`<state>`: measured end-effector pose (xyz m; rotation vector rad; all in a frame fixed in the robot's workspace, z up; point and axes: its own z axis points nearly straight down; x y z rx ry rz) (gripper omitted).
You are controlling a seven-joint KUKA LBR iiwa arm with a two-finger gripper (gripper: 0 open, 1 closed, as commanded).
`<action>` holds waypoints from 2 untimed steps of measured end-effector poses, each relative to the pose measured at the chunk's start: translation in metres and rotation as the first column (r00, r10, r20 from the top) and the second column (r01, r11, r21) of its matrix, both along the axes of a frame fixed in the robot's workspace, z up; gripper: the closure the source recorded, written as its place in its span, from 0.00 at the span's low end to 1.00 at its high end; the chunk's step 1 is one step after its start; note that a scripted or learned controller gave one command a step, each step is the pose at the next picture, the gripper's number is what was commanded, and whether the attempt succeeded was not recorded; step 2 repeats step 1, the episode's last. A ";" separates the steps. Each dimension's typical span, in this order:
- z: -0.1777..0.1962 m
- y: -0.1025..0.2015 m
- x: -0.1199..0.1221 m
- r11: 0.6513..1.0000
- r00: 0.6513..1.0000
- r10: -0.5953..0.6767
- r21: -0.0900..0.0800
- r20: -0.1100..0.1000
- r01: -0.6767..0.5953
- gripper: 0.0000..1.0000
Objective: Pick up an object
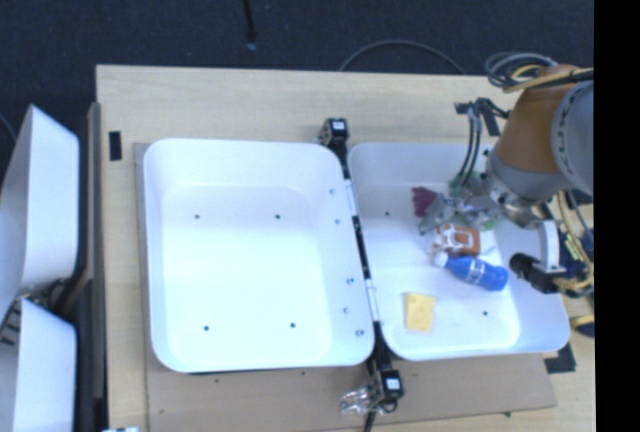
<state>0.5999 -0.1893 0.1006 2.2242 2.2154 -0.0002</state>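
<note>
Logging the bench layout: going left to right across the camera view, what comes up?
Left white bin → yellow block → blue bottle → arm's orange band.

Bright, soft, glaring white bins (pixel 250 160)

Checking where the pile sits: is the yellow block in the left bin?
No, the yellow block lies in the right bin, near its front edge, below the blue bottle.
</note>
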 end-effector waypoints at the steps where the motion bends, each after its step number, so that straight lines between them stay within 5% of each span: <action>1: -0.003 0.006 0.052 1.000 0.999 0.001 0.010 -0.033 -0.001 0.00; 2: -0.003 0.006 0.052 1.000 0.999 0.001 0.010 -0.033 -0.001 0.00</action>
